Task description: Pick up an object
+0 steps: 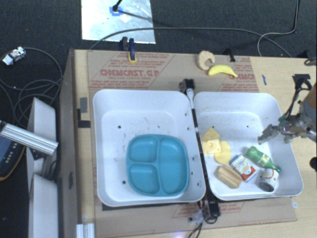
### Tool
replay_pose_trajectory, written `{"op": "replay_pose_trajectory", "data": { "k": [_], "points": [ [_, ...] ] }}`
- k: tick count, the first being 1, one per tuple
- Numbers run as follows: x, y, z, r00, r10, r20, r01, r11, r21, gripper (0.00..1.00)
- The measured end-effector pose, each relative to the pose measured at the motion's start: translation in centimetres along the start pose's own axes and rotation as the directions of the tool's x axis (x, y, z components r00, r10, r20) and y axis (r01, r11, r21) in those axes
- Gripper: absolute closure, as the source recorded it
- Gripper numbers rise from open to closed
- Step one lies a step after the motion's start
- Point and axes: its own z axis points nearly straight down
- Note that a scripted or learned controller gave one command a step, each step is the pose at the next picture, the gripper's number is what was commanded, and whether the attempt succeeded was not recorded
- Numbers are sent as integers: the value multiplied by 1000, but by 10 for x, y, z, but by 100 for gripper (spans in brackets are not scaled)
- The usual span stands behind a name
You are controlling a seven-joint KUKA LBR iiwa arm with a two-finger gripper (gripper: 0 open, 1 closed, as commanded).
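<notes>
The right bin (233,110) holds a cluster of small items along its near side. There is a green bottle (258,156), a tin can (268,179), a small red-and-white carton (243,166), a brown bun (228,176) and yellow cheese pieces (214,145). My gripper (266,134) hangs over the right part of this bin, just above and behind the green bottle, and it holds nothing that I can see. The arm reaches in from the right edge.
A blue divided plate (157,164) lies in the left bin (114,118). A banana (221,71) and a tan ring-shaped toy (205,59) rest on the cardboard behind the bins. A black clip (188,86) sits where the bins meet.
</notes>
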Motion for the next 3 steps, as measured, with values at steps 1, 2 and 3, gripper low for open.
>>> {"op": "replay_pose_trajectory", "data": {
  "k": [1,2,3],
  "points": [
    [-2,8,65,1000,0,-2,0,1000,3,0],
    [25,8,108,1000,-3,-1,3,1000,1,0],
    [25,8,97,1000,-3,-1,3,1000,-2,100]
  ]
}}
